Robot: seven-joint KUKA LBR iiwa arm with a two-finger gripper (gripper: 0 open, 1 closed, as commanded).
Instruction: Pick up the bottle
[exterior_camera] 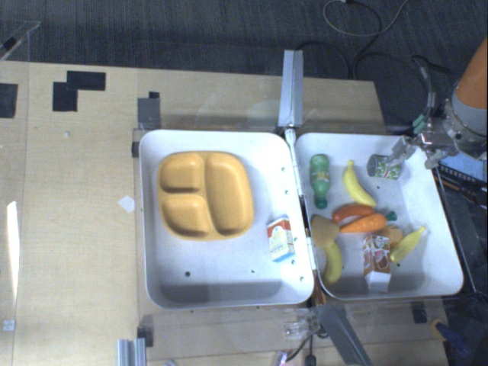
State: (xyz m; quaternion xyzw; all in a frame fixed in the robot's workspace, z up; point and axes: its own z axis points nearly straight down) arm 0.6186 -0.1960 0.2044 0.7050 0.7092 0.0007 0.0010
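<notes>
The bottle is small and green with a pale label. It lies in the right bin close to that bin's left wall, its cap toward the front. My gripper hangs over the bin's back right part, well to the right of the bottle and apart from it. A small grey-green can lies just left of the gripper tip; whether they touch is unclear.
Right of the bottle lie a yellow banana, a carrot over a red sausage, a second banana, a carton and a small yellow piece. The left bin holds a yellow divided tray and a small carton.
</notes>
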